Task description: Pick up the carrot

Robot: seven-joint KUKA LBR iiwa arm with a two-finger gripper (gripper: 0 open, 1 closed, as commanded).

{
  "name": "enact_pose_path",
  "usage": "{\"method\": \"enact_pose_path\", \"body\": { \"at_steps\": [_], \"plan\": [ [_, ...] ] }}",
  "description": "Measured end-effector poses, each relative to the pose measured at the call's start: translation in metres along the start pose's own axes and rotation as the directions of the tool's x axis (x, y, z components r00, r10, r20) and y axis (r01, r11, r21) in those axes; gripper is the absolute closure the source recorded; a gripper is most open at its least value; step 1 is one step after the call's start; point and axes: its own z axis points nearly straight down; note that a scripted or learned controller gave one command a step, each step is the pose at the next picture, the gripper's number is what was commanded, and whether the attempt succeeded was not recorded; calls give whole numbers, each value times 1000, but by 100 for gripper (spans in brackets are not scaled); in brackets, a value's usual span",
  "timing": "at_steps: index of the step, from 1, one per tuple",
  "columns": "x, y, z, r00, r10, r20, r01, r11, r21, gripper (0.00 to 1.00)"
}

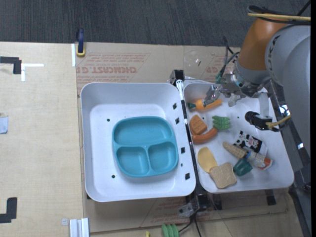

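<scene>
The carrot [207,103] is a small orange toy with a green top pointing left. It lies near the far left corner of the right bin [276,179]. My gripper [216,94] hangs just above and behind the carrot's right end, touching or almost touching it. The carrot still looks to be resting on the bin floor. The grey arm with its orange band [256,43] comes in from the upper right.
Close to the carrot lie an orange wedge [198,124], a sausage [204,135] and a green toy [221,122]. Further forward are a yellow chip [207,158], toast [222,175], a teal cup [242,168] and a cow-print carton [251,142]. The left bin [94,132] holds a blue divided plate [145,146].
</scene>
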Motion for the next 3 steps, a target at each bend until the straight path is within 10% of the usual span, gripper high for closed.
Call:
{"method": "enact_pose_path", "body": {
  "at_steps": [1,2,3],
  "plan": [
    [-12,12,23,959,284,-13,-285,958,-25,0],
    [1,-12,37,975,221,1,-221,975,2,0],
    [-1,-14,30,975,223,3,-223,975,10,100]
  ]
}}
